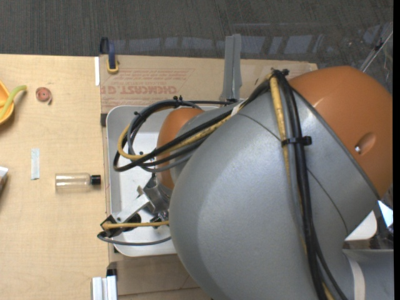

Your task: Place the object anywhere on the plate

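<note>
The arm (269, 199) reached in from the right and its grey bulk covered most of the bench, with the orange band (350, 124) high at the right and a second orange section (178, 133) lower down over the white bin (115, 167). The gripper (153, 199) sat low inside that bin, near its near-left corner, amid dark wrist hardware and looping black and yellow cables (134, 139); whether it was apart, together or clamped on something could not be told, since that hardware hid it. No plate and no object to be placed could be made out with any certainty: both probably lay under the arm, so which way the object lay from the gripper, and its long axis, remained unknowable here. On the wooden bench top to the left, well apart from the bin, lay a clear small bottle (77, 180) with a black cap, its long axis running left to right, plus a small reddish disc (42, 94) and a yellow item (7, 102) cut off by the left edge.
</note>
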